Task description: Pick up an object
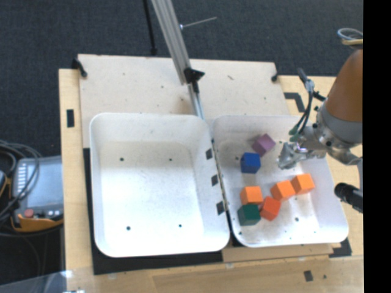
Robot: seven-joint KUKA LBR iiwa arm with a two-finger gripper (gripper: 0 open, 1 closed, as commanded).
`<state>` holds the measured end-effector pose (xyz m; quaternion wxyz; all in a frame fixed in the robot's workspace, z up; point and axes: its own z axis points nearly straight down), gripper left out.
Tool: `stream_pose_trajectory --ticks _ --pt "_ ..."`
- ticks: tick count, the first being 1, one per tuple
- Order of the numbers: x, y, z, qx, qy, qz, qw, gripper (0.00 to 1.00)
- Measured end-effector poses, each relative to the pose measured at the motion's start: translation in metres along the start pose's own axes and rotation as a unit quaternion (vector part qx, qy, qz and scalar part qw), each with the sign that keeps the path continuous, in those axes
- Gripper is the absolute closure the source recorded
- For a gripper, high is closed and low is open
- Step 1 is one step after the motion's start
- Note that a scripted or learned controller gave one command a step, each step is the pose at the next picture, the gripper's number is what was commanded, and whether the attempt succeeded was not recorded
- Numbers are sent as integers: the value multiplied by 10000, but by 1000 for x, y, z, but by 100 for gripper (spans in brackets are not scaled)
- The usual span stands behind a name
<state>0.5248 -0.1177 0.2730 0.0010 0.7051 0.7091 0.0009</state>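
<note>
1. Camera view, fixed above: the bench (171, 81) carries two shallow white bins side by side. The left bin (104, 133) sits toward 9 o'clock of the frame, the right bin (324, 234) toward 3 o'clock.
2. The arm (348, 96), grey with an orange upper body, enters from 3 o'clock and ends over the right bin's upper middle.
3. The end effector (288, 157) hangs low over bare bin floor. Whether it is open or closed cannot be told at this slant and sharpness. Nothing is seen held in it.
4. All candidate objects lie in the right bin. The purple block (264, 143) is at 10 o'clock of the end effector, near it. The blue block (250, 162) is at 9 o'clock, a little further off.
5. Four blocks lie toward 6 o'clock:
   - two orange blocks (292, 187) touching each other, nearest the end effector;
   - an orange block (252, 195) with a green block (248, 214) against it at its 6 o'clock;
   - a red-orange block (270, 208) just beside the green one.
6. Judgement: the step in hand is the approach, with no object secured yet.
7. Judgement: the next move calls for settling over a single block. The purple and blue stand apart from their neighbours and would suit; the touching orange pair risks a spoiled grasp.
</note>
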Motion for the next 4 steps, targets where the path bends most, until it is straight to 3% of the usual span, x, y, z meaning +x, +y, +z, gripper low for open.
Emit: stream_pose_trajectory --ticks 2,4 --pt "87 27 7 -1 -7 2 10000 100" --pt "171 80 31 5 -5 0 10000 100"
